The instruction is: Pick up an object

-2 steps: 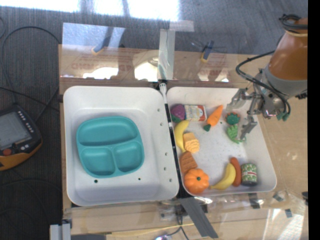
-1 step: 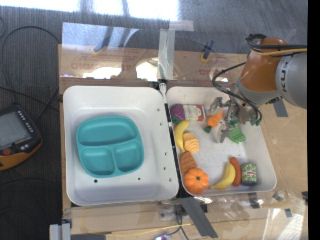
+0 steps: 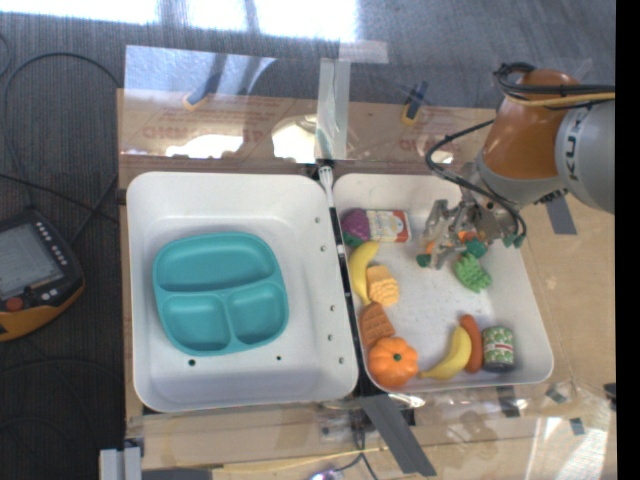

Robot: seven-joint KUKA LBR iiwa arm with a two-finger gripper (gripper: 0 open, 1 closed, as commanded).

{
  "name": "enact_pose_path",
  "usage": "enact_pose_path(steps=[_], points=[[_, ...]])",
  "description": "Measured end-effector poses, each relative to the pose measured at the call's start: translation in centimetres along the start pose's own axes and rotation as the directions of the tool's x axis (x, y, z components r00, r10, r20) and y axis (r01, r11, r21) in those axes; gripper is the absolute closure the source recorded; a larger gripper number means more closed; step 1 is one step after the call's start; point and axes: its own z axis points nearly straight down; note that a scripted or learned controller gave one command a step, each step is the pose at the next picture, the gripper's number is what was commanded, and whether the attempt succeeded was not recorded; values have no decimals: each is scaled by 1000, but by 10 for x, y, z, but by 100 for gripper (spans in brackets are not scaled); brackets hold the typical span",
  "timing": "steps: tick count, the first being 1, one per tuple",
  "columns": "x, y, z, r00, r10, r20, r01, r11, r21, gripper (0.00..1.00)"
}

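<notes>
My gripper [image 3: 462, 230] hangs over the upper right part of the right bin [image 3: 530, 313], below the orange wrist band [image 3: 522, 136]. Its fingers [image 3: 437, 217] look spread open, and no object is clearly held between them. A small orange piece [image 3: 461, 237] sits just under it. A green leafy toy [image 3: 472, 272] lies right below, and a small dark green piece [image 3: 428, 260] lies to the lower left. Further left lie a white carton [image 3: 386, 225], a purple toy [image 3: 354, 224] and a yellow banana [image 3: 362, 266].
The right bin's lower half holds a yellow ridged piece [image 3: 384, 288], a brown bread piece [image 3: 375, 323], an orange fruit [image 3: 392, 361], a second banana [image 3: 453, 354], a red sausage [image 3: 472, 341] and a green can [image 3: 498, 348]. A teal divided plate [image 3: 220, 290] lies in the left bin [image 3: 150, 198].
</notes>
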Motion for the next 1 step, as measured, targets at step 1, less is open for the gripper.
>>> enact_pose_path(steps=[1], points=[[-23,89,-99,1000,9,-1,-9,1000,-6,100]])
